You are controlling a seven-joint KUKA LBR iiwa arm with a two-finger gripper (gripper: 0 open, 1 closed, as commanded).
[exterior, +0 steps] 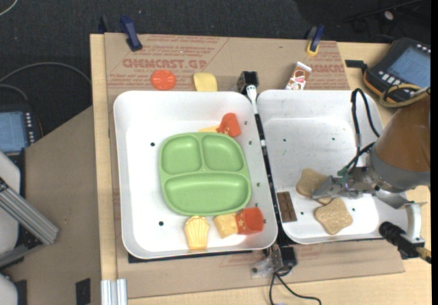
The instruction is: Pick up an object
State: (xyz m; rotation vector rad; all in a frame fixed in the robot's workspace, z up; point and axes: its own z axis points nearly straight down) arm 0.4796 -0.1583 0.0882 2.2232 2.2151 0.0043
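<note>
Camera view, item 1: gripper [337, 187] low in rt bin [311, 115] betw two tan biscuits [311, 181] [333, 215], grip state unreadable, so you've nothing lifted yet; grasp & raise still to do.

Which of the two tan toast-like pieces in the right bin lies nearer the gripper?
The upper, darker tan piece, right beside the gripper. The other, lighter toast piece lies below it, nearer the bin's front edge.

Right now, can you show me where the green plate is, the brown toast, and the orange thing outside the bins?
green plate [204, 175]: camera view, on its middle divider.
brown toast [333, 217]: camera view, on its flat top.
orange thing [163, 80]: camera view, on its centre.
</note>
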